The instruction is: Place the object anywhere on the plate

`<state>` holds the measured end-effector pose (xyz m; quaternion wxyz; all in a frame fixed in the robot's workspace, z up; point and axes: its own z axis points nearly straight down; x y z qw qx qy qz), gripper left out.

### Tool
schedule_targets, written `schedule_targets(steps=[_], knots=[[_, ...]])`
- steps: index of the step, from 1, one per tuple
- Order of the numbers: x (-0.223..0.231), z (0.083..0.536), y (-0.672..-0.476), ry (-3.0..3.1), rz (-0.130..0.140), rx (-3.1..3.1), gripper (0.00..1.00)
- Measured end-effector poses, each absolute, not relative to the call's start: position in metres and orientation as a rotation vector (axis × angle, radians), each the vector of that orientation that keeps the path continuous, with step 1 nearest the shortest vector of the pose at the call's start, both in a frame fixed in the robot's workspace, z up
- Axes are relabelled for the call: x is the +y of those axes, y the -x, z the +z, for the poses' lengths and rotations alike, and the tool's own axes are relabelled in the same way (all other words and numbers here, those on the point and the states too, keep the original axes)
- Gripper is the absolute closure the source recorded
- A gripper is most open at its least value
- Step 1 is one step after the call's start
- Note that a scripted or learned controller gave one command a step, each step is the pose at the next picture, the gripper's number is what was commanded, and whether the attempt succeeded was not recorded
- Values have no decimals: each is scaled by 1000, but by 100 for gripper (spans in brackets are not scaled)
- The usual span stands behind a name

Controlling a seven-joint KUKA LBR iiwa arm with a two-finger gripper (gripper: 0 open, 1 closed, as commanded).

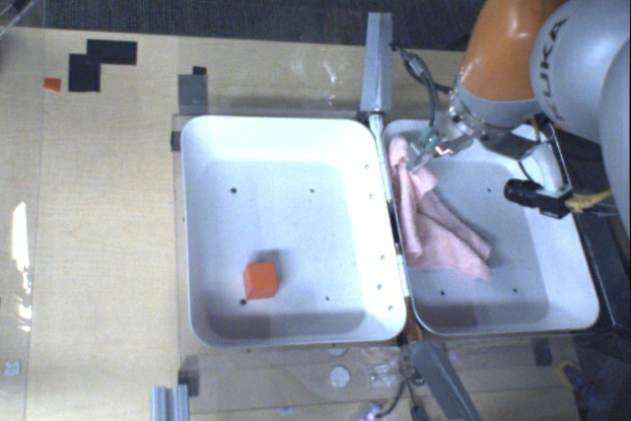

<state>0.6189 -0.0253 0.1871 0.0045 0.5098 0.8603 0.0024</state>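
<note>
Pale wood worktop (99, 242) carries two white bins side by side. Left bin (296, 153) holds a small orange block (261, 280) near its front. Right bin (552, 311) holds a crumpled pink cloth (439, 232) against its left wall. Above the cloth's upper end hovers the end effector (431, 149); whether it grips is unclear. I see no plate, so placing looks undone.

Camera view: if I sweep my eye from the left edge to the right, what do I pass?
Small orange marker on the bench → black blocks → orange cube in the left bin → pink cloth in the right bin → grey and orange arm.
</note>
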Motion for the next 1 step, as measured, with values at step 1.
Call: schedule_targets(steps=[1], knots=[[-24, 227, -622, -1586, 8, 2701, 100]])
